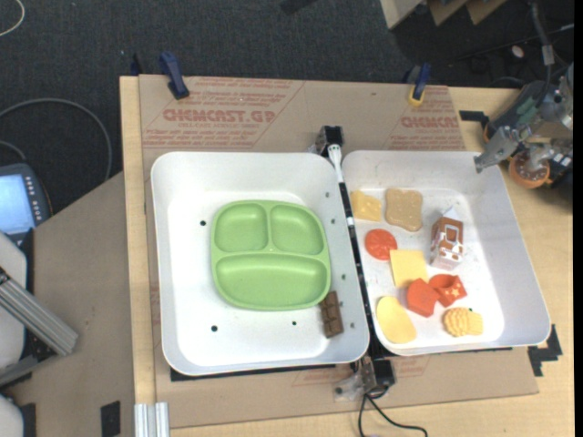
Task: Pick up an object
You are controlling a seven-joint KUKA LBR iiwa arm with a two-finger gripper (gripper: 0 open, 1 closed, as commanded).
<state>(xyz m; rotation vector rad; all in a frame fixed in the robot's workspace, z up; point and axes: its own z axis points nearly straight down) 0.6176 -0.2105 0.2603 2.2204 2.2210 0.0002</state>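
The left bin (178,244) is white, smooth and shallow, with round corners. In it lies a green plate (271,254) made of shiny plastic, split into three parts. Just beside the plate's lower right corner lies a small brown bar (331,314) with bumpy squares like chocolate.

The right bin (510,253) is white too and holds many little toy foods. At the top are a pale yellow wedge (367,207) and a tan slice of bread (404,208) with a rough face. Below them is a flat red round slice (381,242), and near it a smooth yellow square (409,267). A small red and white box (446,242) stands tilted to the right of these. Lower down are a soft yellow oval (393,320), an orange-red chunk (422,297), a red piece (449,289) touching it, and a bumpy golden piece (463,321).

The gripper (492,153) hangs over the top right corner of the right bin, well apart from the foods. It holds nothing I can see, and I cannot tell how wide it is.
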